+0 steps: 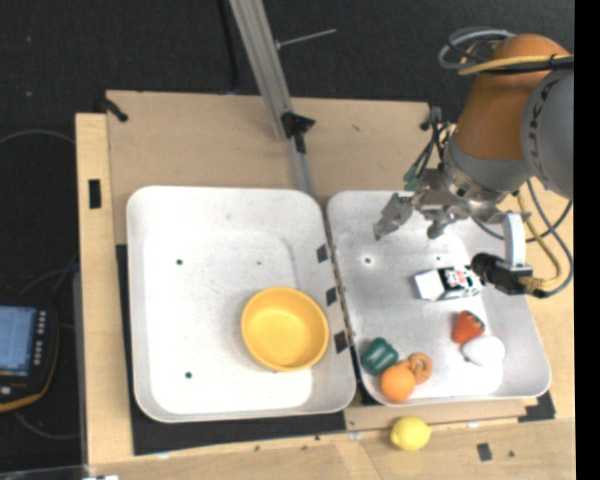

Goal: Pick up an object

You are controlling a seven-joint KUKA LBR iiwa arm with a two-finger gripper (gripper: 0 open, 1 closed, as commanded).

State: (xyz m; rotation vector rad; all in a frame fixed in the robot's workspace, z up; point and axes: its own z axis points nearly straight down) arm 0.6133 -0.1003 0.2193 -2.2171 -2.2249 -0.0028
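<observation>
The arm reached in from the right, its orange band [500, 103] high over the far corner of the right bin [380, 230]. The claw [413, 220] hung above that bin's bare upper part with its two fingers spread apart — released, nothing between them. One finger [388, 218] pointed down toward the bin's left half, the other lay nearer the wrist.

The objects to pick from lay in the lower half of the right bin, all apart from the claw. A small white box with dark markings [446, 283] sat nearest, below and to the right of the fingers. Further down, a red piece [468, 326] touched a white rounded object [483, 352] near the bin's right wall. Along the near edge, a green block [378, 353] lay just beside an orange ball [397, 383], and a smaller orange item [419, 366] pressed against that ball's upper right.

The left bin [200, 258] held a yellow bowl [284, 328], upright, close to the wall shared with the right bin. A yellow lemon-like object [410, 433] rested outside both bins on the desk [210, 138], just below the right bin's near rim. A grey metal pole [265, 58] slanted across the far side of the desk — its foot met the gap between the bins. A handheld pendant with a blue screen [15, 353] lay off the desk's left edge.
</observation>
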